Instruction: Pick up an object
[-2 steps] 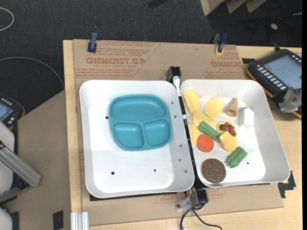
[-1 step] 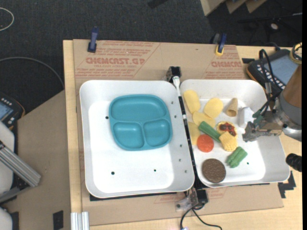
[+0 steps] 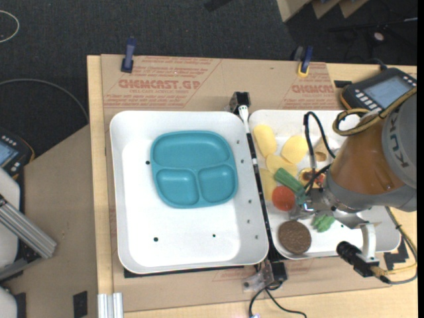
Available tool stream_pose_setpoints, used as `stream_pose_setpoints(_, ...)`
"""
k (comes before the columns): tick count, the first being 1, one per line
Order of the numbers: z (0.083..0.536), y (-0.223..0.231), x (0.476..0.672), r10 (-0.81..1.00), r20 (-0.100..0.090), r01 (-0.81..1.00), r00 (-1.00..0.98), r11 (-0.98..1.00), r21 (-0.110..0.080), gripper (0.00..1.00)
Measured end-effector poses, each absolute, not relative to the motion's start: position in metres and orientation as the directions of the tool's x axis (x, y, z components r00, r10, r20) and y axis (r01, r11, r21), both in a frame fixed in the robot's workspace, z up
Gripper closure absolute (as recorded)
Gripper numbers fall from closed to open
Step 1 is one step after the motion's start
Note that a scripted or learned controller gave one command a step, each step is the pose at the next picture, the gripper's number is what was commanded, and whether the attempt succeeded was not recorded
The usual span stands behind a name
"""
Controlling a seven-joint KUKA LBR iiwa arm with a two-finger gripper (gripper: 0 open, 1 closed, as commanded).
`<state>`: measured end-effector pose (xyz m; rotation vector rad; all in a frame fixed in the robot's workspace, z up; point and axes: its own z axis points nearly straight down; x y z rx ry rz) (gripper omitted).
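Standing at the counter (image 3: 99,177), I record two white bins side by side. The left bin (image 3: 132,224) carries a teal divided plate (image 3: 194,167) near its centre, untouched.

The right bin (image 3: 391,242) holds the candidate objects, all clustered in its left half: a pale yellow banana-like piece (image 3: 265,139) at about eleven o'clock of the cluster, a rounder yellow item (image 3: 295,150) just beside it at one o'clock, a green elongated piece (image 3: 287,179) in the middle, a red tomato-like ball (image 3: 283,198) at seven o'clock of that, and a brown round disc (image 3: 293,237) at six o'clock near the bin's front wall. A small green item (image 3: 323,223) lies close to the arm's wrist.

The arm (image 3: 368,164) reaches in from three o'clock and hangs low over the right bin. Its claw (image 3: 311,201) sits just to the three o'clock side of the red ball, among the green pieces. Whether the claw is apart, together or clamped on anything, I cannot tell; the wrist and cabling hide it.

Assessment: no object is seen lifted; every item appears to rest on the bin floor. The approach looks made; the grasp and the lift remain unconfirmed and are judged outstanding.
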<state>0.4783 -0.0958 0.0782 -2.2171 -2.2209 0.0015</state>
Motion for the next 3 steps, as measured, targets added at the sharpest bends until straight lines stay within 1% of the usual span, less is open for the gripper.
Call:
stream_pose_setpoints(1, 0.095, -0.098, 0.479, 1.000, -0.001, 1.000, 0.001, -0.001, 0.003, 1.00)
stream_pose_setpoints(3, 0.114, -0.098, 0.480, 1.000, -0.003, 1.000, 0.003, -0.003, 0.007, 1.00)
